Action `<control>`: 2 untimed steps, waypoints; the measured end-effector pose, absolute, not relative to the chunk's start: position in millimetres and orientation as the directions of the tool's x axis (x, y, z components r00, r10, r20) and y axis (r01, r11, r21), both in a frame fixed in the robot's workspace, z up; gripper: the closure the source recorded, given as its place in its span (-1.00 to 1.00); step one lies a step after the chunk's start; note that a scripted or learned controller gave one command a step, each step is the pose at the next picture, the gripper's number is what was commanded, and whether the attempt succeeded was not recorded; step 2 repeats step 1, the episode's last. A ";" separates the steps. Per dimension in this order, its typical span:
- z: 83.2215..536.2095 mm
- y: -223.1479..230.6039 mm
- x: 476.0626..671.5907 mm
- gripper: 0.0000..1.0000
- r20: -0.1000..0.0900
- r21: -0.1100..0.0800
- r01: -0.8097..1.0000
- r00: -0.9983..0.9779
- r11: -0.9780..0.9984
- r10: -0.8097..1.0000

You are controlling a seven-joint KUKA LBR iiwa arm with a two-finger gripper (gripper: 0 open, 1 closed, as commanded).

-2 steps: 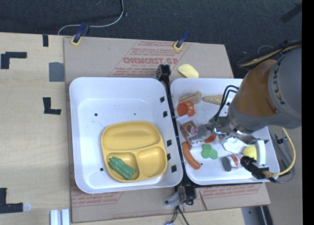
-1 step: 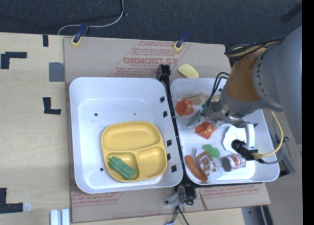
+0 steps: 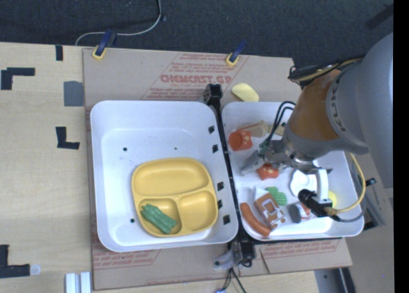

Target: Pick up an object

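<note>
So the gripper [image 3: 261, 157] is down in the right bin [image 3: 353, 169], mid-frame right, fingertips sitting right by a small red-orange piece [image 3: 268, 171] w/ the red cup [image 3: 240, 139] just up-left of it. Can't tell how wide the tool is tbh, wrist blocks it.

Imo best target is that red-orange piece: come straight down, center on it, close slow, lift vertical.

Clutter is the problem. Green toy [image 3: 277, 194], patterned brown block [image 3: 269, 208] and the hot dog [image 3: 254, 219] are packed in the lower part of that bin, so not much room to slide sideways. Divider wall btwn bins is close on the left too.

Left bin [image 3: 108, 125] has way more open floor, just a yellow divided plate [image 3: 172, 189] w/ a green veg [image 3: 158, 218] in its lower-left compartment.
</note>
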State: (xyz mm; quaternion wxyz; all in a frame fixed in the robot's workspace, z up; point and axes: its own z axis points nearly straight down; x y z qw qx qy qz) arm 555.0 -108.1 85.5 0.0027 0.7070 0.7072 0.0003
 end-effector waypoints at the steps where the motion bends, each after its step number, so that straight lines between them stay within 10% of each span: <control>1: 95.7 -108.4 555.3 1.00 -0.003 0.004 1.000 0.000 0.000 1.000; 2: 95.7 -108.4 555.3 1.00 -0.003 0.004 1.000 0.000 0.000 1.000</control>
